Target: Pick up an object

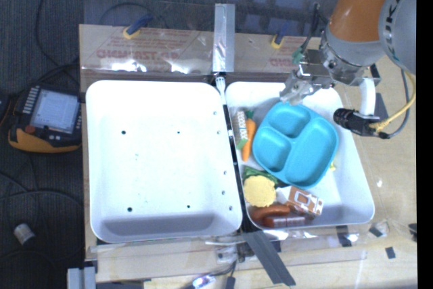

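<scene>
I see the right bin (352,210) crowded: the blue divided plate (296,144) lies tilted over the carrot (249,136), corn (260,191) and sausage (279,218). My gripper (298,90) hovers at the plate's upper rim; I cannot tell its jaw spread. A rim pinch may slip and scatter them.

Wide bare floor across left bin (155,166), right bin (352,203) crowded by blue divided plate (298,145), carrot (249,137), yellow toy (260,191), sausage (277,218), small box (304,201) along near wall
</scene>
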Motion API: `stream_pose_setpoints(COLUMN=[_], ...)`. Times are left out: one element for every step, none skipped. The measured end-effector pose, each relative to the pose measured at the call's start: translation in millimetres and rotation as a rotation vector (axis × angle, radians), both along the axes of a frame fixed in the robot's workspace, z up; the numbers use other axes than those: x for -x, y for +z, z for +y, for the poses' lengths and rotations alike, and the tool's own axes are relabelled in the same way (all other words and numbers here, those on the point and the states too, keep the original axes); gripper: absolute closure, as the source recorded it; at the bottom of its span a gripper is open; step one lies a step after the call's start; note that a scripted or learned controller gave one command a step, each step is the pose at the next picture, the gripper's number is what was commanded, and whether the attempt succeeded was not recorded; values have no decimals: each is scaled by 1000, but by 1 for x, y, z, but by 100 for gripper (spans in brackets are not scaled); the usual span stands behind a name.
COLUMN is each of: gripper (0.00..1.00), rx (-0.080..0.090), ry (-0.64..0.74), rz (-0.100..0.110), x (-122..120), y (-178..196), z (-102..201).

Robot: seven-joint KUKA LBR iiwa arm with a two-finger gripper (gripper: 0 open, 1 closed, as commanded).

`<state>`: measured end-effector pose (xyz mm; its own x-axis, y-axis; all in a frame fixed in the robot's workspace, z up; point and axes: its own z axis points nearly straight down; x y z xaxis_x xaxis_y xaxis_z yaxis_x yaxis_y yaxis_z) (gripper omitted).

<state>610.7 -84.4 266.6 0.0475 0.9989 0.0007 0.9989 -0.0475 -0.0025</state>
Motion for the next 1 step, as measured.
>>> stream_pose_setpoints(gripper=[100], rx=[2], ry=[273], rz=[-2], x=[-34], y=[-15], z=[13])
